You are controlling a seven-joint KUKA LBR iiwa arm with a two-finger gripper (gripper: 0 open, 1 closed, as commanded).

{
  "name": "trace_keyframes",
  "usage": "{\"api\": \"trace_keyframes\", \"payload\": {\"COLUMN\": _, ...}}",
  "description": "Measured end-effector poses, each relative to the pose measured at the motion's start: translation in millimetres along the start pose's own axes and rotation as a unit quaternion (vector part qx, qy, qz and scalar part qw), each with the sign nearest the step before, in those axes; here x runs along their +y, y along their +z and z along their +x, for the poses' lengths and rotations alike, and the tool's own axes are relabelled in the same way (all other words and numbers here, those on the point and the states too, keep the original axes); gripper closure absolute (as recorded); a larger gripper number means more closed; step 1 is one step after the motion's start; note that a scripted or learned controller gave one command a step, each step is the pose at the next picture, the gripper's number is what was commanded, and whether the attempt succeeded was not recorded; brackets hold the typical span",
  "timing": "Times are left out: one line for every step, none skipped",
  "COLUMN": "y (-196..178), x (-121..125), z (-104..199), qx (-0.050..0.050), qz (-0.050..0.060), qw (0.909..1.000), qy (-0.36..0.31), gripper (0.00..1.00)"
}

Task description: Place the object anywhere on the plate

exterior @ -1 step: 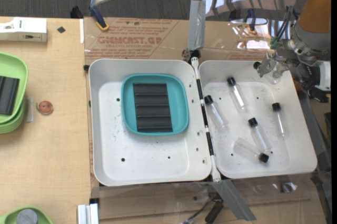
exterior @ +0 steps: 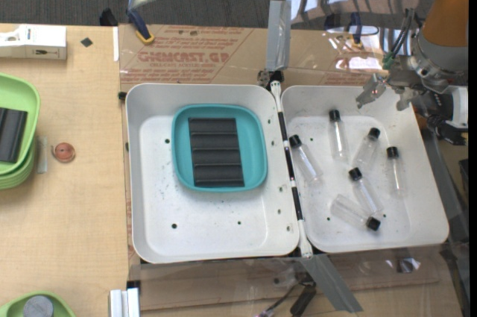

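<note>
A teal plate (exterior: pixel 181 159) lies in the left bin (exterior: pixel 149 218), and a dark ridged block (exterior: pixel 216 151) rests on it. Several clear tubes with black caps are scattered in the right bin (exterior: pixel 417 226), among them one near the middle (exterior: pixel 337 134), one by the divider (exterior: pixel 304 159) and one at the front (exterior: pixel 354 215). My gripper (exterior: pixel 387 93) hangs over the right bin's far right corner, well above the tubes. It is open, and nothing shows between its fingers.
A raised hinge ridge (exterior: pixel 287 159) separates the two bins. Clear panels (exterior: pixel 350 10) stand behind them. On the bench to the left are a green tray (exterior: pixel 19 159), a white box (exterior: pixel 33 43) and a small reddish disc (exterior: pixel 64 151).
</note>
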State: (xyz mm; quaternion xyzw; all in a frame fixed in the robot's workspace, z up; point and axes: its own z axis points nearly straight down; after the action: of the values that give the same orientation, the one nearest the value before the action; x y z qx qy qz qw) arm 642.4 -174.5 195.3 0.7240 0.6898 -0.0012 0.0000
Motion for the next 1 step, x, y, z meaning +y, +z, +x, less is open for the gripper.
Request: {"api": "trace_keyframes", "payload": {"y": -111.2, "x": -17.1, "z": -26.3, "qx": 0.0, "qz": 0.0, "qw": 0.9998, "qy": 0.02, "gripper": 0.0}}
